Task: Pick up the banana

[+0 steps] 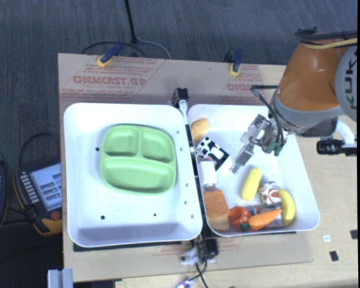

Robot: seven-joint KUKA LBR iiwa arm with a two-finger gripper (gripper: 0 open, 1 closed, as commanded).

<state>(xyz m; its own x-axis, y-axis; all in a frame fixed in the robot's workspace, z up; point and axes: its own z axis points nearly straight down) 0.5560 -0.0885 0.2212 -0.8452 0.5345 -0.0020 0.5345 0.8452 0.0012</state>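
Counter with 2 white bins: tool hangs over the right bin, grip state unclear, banana lies ungrasped; pickup not yet done.

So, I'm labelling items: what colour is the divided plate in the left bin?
Light green divided plate, seen in the camera view.

Your arm wore a broad, rounded orange band above the wrist, with grey housing beneath it and black lettering on a pale panel at its right side. A dark cable curved along the band's lower left edge. Your gripper was bare silvery metal, blocky and angular, with small teal-green parts where it joined the wrist.
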